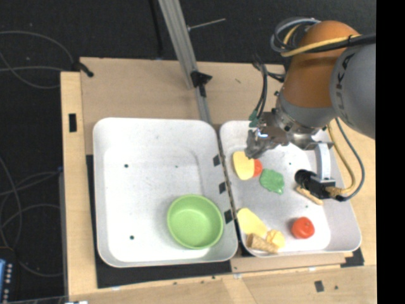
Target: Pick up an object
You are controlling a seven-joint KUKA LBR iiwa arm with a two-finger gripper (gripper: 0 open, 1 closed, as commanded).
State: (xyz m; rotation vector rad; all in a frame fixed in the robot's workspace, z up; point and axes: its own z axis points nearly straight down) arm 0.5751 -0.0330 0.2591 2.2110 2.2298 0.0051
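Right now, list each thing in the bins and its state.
green bowl: upright, in left bin.
yellow piece: flat in right bin, under the hand.
green piece: lying flat.
red ball: resting alone.
yellow wedge: against tan piece.

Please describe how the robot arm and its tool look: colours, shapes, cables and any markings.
The arm is grey with a rounded orange band above the wrist and dark lettering on its grey shell. Yellow and black cables loop over the orange part and hang down beside the wrist. The tool is a small, dark metallic piece below a grey round flange.
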